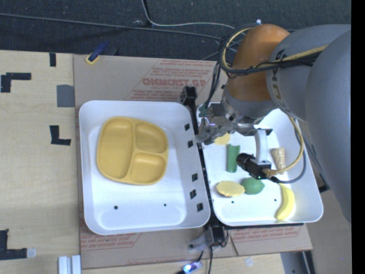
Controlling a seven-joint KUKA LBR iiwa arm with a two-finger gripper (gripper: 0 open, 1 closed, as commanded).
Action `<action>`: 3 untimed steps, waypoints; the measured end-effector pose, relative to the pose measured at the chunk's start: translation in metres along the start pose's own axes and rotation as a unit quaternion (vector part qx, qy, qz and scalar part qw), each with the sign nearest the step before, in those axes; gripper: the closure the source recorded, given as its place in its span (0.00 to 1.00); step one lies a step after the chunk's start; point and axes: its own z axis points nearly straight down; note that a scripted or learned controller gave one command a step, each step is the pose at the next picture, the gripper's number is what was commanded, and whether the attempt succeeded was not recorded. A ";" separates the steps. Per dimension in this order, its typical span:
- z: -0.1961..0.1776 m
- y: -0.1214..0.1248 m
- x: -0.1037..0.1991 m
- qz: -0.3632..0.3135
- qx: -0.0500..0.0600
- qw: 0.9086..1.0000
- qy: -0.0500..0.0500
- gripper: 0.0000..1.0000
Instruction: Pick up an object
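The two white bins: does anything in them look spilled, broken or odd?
Nothing stands out. The yellow divided plate lies flat in the left bin; the banana, green stick and other bits lie loose in the right bin.

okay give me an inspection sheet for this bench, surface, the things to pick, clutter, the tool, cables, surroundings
Surface: two white bins, left bin and right bin, on cardboard.
Job's things: right bin holds a green block, green round piece, yellow disc, banana.
Clutter: yellow divided plate in the left bin.
Tool: tool low over the right bin's upper left corner; finger state unclear.
Cables: black cable across the dark floor; yellow hose at the wrist.
Surroundings: wooden bench top with black marks.
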 end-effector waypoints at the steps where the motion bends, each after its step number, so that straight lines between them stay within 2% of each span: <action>1: -0.013 0.016 0.053 0.000 0.000 1.000 0.000 1.00; 2: 0.001 0.018 0.081 0.002 0.001 1.000 -0.001 1.00; 3: 0.004 0.022 0.083 0.003 0.001 1.000 -0.001 1.00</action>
